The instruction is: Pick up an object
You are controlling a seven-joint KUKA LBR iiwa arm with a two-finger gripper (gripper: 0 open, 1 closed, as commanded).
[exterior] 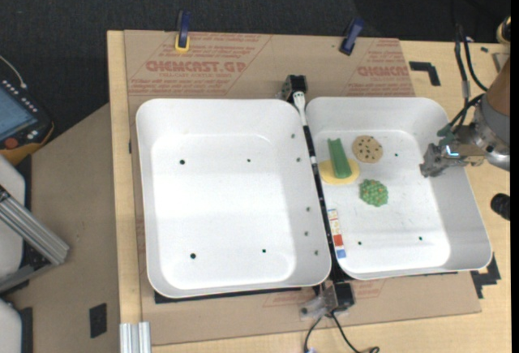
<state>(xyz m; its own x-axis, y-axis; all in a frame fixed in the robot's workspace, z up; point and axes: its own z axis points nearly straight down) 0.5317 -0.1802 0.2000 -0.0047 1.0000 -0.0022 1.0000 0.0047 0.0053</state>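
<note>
Brown cardboard (243, 55) covers the bench under 2 white bins, clipped down along the far edge. From where I stand the gripper (438, 158) hangs over the right bin's (405, 250) outer wall, and I cannot tell how it is set or whether it has anything.

All 3 candidates lie toward that bin's inner side: a round cookie (367, 149), a green block (338, 157) resting across a yellow disc (336, 174), and a bumpy green ball (373, 193).

The block and disc touch, so a grab there could catch both or slide off. The ball looks likely to roll. The left bin (219, 205) holds nothing to grasp, and the divider beside the block crowds that side.
</note>
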